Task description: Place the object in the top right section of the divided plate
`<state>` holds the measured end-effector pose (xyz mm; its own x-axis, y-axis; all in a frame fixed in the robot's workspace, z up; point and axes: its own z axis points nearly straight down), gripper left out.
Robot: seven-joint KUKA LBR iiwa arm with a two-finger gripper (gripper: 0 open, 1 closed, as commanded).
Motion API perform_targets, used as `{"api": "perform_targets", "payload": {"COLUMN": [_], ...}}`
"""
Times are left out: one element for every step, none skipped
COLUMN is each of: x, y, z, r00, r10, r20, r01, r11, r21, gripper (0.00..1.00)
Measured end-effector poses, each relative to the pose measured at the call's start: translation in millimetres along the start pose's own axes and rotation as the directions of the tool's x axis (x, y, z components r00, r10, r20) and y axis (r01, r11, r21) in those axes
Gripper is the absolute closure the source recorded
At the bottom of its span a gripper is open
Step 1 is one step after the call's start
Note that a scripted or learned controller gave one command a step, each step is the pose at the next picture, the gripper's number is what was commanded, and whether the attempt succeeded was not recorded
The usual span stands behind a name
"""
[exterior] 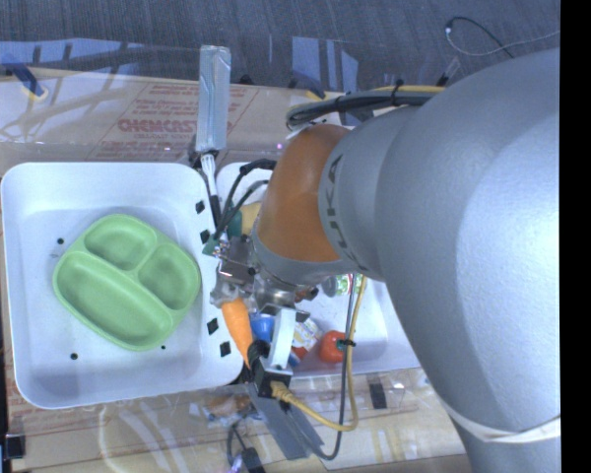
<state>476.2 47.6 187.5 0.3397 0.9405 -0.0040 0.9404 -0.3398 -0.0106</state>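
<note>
Hanging low over the right bin [392, 341], wrist bulk hiding the gripper [264, 302], grip impossible to tell; crowding an orange piece [238, 325], blue piece [262, 326], red piece [332, 347]. Leaving the green divided plate [126, 281] lying unobstructed in the left bin [34, 215].

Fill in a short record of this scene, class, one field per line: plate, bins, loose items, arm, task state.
plate: green divided plate, three sections, nothing in any of them
plate location: lying in the left bin
right bin: mostly hidden under the arm
loose items: orange carrot-shaped item, blue item and red item, all in the right bin
gripper: low over the right bin, close to the orange item
task state: nothing placed on the plate yet
</note>
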Motion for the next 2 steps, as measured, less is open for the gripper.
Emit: {"api": "perform_targets", "payload": {"x": [63.3, 118.9], "y": [-4.2, -43.5], "z": [99.0, -17.2], "r00": [0.973, 0.962], "r10": [0.23, 0.273], "r20": [-0.002, -0.002], "r01": [-0.23, -0.273], "r11": [0.973, 0.962], "r21": [-0.005, -0.004], "gripper": [1.0, 1.0]}}
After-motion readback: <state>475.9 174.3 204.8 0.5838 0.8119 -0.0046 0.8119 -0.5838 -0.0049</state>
